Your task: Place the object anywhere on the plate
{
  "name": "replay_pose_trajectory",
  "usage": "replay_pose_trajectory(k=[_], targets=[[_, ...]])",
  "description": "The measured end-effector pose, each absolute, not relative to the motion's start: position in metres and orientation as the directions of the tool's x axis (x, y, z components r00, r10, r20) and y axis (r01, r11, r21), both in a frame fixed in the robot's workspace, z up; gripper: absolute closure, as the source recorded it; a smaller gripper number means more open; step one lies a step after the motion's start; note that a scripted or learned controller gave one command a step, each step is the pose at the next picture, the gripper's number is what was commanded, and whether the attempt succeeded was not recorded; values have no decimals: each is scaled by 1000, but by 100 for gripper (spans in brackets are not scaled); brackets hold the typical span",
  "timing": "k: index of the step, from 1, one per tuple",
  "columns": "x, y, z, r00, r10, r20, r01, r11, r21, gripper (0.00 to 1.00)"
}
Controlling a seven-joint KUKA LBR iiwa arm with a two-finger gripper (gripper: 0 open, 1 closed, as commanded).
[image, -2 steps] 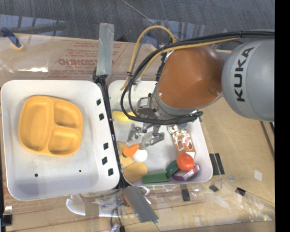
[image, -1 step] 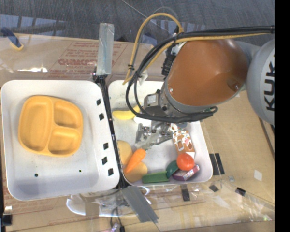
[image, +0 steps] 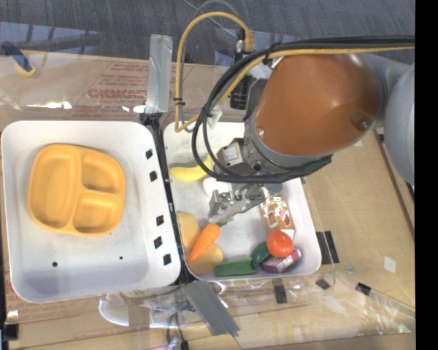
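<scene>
Carrot lies in the right bin, near its left wall, just beside my gripper. Jaws sit spread, pinching nothing. Yellow plate rests in the left bin.

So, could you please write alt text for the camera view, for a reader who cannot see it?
A robot arm's gripper hangs over the right bin, above toy food: a carrot, a tomato and a banana. In the left bin lies a yellow divided plate.
</scene>
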State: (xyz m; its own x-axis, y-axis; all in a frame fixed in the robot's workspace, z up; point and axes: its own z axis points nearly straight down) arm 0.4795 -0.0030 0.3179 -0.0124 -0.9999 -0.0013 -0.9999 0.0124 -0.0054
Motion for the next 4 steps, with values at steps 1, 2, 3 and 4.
replay_pose_trajectory(k=[1, 2, 3, 4], targets=[[478, -9, 319, 333, -943, 1, -943, -333, -6, 100], [477, 0, 294, 538, -843, -1, -843, -538, 0, 100], [477, 45, 296, 790, -614, 0, -614, -790, -3, 100], [485, 45, 280, 893, -451, -3, -451, -893, 0, 100]])
